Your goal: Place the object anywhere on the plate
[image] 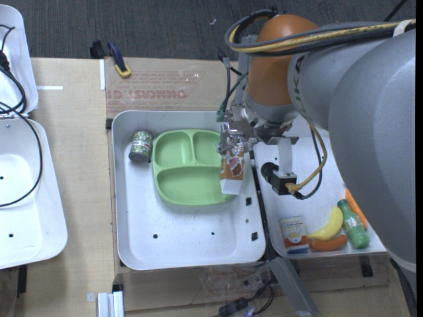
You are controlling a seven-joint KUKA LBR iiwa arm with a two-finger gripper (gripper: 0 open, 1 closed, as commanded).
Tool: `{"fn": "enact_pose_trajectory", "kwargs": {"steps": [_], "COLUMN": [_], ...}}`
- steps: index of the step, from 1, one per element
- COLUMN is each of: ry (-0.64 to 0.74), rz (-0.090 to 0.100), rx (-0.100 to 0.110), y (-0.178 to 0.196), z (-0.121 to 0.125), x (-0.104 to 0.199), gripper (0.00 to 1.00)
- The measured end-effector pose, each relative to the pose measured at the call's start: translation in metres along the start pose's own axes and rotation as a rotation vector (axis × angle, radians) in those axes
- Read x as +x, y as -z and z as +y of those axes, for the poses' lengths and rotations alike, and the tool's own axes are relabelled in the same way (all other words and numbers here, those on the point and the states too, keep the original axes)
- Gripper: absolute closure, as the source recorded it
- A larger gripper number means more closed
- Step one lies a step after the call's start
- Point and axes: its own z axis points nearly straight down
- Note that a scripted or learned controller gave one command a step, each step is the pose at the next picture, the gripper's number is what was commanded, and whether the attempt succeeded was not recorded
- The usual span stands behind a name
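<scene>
A grey robot arm with an orange band (281,58) reaches in from the right over two white bins, its gripper (232,145) poised above the right edge of a green divided plate (188,167) in the left bin (178,243). A small carton (232,172) (brown on its upper face, white at the bottom) hangs directly beneath the fingers, its top tucked up between them, and the jaws look clamped on it, though the wrist's bulk and tangled cables make the exact grip hard to read. The carton's lower end overlaps the plate's right rim, near the wall that divides the two bins; whether it touches the plate or hangs just above it cannot be told from this angle.

A small green-labelled can (140,145) lies just beside the plate's left edge. In the right bin (310,177), near its front corner, sit a banana (328,224), a green bottle (353,224), a small white packet (293,231) and an orange-red item partly under the banana, too blurred to identify. A black block (277,179) on a cable hangs from the arm over that bin. The arm's large grey body hides the right bin's far side and cuts off its right edge.
</scene>
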Motion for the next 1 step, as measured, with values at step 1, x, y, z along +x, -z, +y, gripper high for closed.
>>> {"fn": "enact_pose_trajectory", "kwargs": {"steps": [1], "ry": [0.000], "rz": [0.000], "rx": [-0.001], "y": [0.0004], "z": [0.0003], "x": [-0.0005], "gripper": [0.00]}}
